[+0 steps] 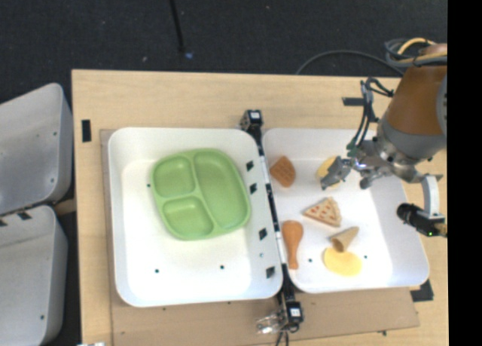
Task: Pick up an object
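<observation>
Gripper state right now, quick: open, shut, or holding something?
Gripper: cannot be told. It sits low over the right bin, right beside the small yellow toy, and the view does not settle whether it has that toy.

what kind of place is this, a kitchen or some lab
Most likely a robotics lab bench, not a kitchen: a robot arm reaches over two white bins on a wooden bench, with toy food such as a pizza slice and a green divided tray.
</observation>
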